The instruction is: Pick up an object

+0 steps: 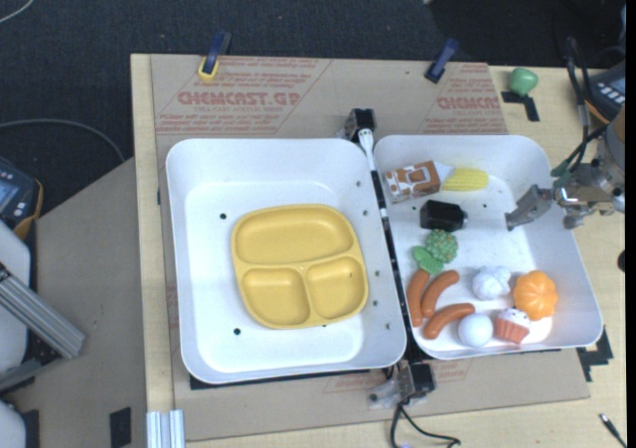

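From my camera view, all the toy food sits in the right bin (pixel 566 267), so that's where I'm hunting, with the pumpkin (pixel 535 293) nearest. The gripper (pixel 532 208) hovers over the bin's right side; can't tell how its jaws are set. The yellow tray (pixel 296 265) sits in the left bin (pixel 199 237).

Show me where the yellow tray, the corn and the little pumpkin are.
Yellow tray (pixel 298 266), camera view, on the ridge between its compartments.
Corn (pixel 465 179), camera view, middle of the cob.
Pumpkin (pixel 535 294), camera view, centre of its orange body.
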Robot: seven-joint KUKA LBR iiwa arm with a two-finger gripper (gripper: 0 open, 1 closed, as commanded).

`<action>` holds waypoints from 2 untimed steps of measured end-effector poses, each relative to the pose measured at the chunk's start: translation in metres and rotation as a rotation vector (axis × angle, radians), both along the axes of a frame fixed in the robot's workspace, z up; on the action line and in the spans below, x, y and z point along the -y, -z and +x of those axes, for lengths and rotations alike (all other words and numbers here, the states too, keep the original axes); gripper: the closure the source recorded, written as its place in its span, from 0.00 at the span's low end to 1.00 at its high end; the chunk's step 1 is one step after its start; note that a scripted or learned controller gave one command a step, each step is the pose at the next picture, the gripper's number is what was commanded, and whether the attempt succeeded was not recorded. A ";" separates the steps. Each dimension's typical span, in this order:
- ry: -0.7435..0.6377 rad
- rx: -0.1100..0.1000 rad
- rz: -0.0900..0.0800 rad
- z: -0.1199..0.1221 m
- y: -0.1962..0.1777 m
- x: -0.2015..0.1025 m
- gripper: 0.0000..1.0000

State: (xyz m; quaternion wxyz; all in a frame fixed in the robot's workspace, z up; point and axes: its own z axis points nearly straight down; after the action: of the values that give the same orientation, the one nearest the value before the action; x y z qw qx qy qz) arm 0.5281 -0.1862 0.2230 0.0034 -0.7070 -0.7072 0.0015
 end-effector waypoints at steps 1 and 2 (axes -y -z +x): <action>0.002 0.000 0.000 -0.004 0.047 0.007 0.00; 0.001 0.001 0.000 -0.003 0.095 -0.002 0.00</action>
State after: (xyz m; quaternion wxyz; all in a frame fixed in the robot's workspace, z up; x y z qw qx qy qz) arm 0.5253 -0.1840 0.1280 0.0031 -0.7072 -0.7070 0.0009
